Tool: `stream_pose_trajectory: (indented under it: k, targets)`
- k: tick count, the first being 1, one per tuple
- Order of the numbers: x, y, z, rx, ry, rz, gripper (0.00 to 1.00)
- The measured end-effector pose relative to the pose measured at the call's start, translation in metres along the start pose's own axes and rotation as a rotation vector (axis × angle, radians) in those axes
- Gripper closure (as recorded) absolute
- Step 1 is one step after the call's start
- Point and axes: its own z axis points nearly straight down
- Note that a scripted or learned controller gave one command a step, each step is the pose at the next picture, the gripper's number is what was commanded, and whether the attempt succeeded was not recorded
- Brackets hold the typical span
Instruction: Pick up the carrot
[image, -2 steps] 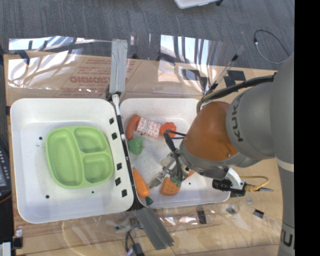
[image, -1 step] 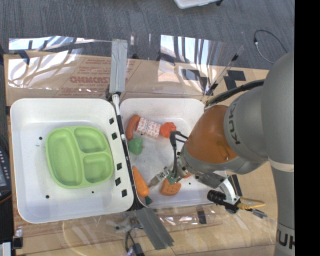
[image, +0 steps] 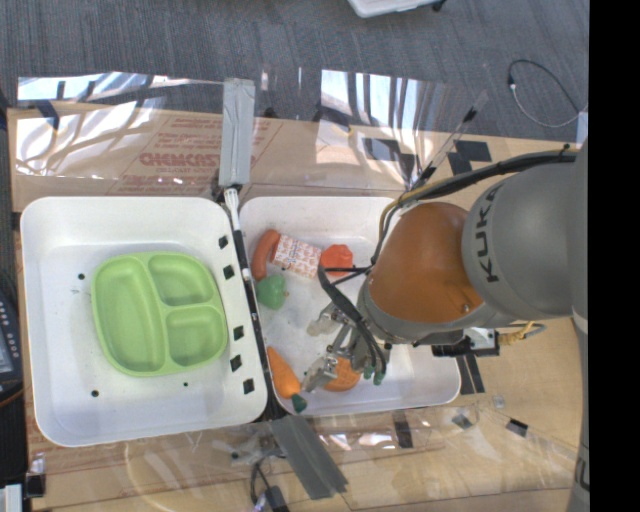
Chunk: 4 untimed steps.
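The carrot (image: 282, 375), orange with a green stub at its lower end, lies at a slant in the right bin (image: 420, 392), close to that bin's left wall and near corner. My gripper (image: 322, 350) hangs over the bin just right of the carrot, pointing left. Its fingers stand open: one fingertip (image: 322, 322) sits above the carrot's level, and the other (image: 316, 379) is a short way right of the carrot without touching it. Nothing sits between the fingers. A round orange piece (image: 345, 376) lies partly under the lower finger.
Further back in the right bin lie a brown sausage (image: 265, 252), a white-and-red packet (image: 297, 254), a red piece (image: 337, 258) and a green piece (image: 271, 291). The left bin (image: 50, 300) holds a green divided plate (image: 160, 312). A black-clipped divider (image: 243, 300) separates the bins.
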Motion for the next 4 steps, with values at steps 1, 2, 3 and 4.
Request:
stream_pose_trajectory:
  k: [1,2,3,4]
  targets:
    - [0.005,0.004,0.026,0.006,0.009,0.561,0.00]
    - [-0.059,0.025,0.027,0.005,0.009,0.627,0.00]
    - [-0.092,0.035,0.026,0.003,0.007,0.548,0.00]
    - [-0.131,0.039,0.026,0.003,0.007,0.491,0.00]
